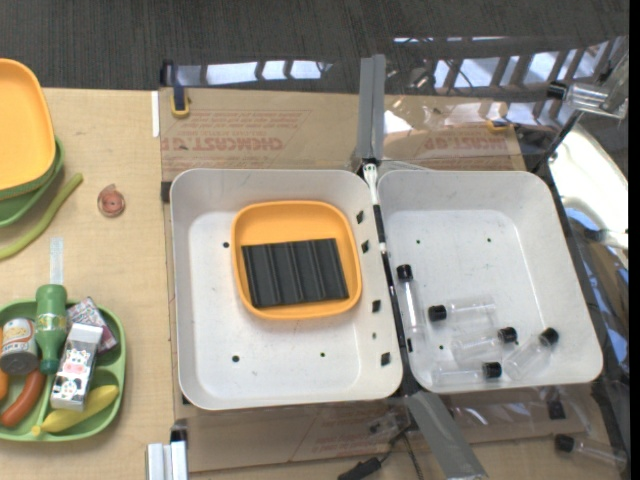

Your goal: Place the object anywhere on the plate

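Note:
An orange plate [295,218] lies in the left white bin [210,338], toward its upper middle. A dark ribbed rectangular object [296,272] rests flat on the plate's lower half. In the right white bin [470,228] lie several clear plastic vials with black caps [462,314], gathered near its lower edge; one lies along the divider [406,293].
On the wooden bench to the left stand a green tray [95,408] with toy food and a green bottle [50,326], stacked orange and green dishes [22,138], and a small pink item [111,201]. Cardboard lies beneath the bins.

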Robot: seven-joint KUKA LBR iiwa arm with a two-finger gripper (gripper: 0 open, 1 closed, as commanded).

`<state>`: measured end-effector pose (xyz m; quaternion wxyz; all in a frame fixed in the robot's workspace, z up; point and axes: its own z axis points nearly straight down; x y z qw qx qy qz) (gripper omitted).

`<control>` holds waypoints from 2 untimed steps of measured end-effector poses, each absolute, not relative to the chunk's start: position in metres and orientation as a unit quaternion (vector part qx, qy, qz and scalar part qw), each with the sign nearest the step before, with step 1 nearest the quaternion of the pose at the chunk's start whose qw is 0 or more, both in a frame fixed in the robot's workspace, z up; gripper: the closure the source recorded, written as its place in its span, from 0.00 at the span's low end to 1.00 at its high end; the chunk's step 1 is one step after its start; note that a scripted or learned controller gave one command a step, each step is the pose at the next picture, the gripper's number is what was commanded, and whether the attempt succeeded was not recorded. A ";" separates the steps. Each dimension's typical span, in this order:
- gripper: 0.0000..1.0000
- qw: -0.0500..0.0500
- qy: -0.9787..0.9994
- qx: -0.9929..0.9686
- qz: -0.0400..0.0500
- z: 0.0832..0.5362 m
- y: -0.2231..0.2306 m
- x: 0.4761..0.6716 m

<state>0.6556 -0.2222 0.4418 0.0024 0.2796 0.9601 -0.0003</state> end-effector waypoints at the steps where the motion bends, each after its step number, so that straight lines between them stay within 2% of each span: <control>1: 1.00 0.001 0.991 0.132 0.000 0.441 -0.222 0.650; 2: 1.00 0.002 0.998 -0.069 0.000 0.442 -0.222 0.651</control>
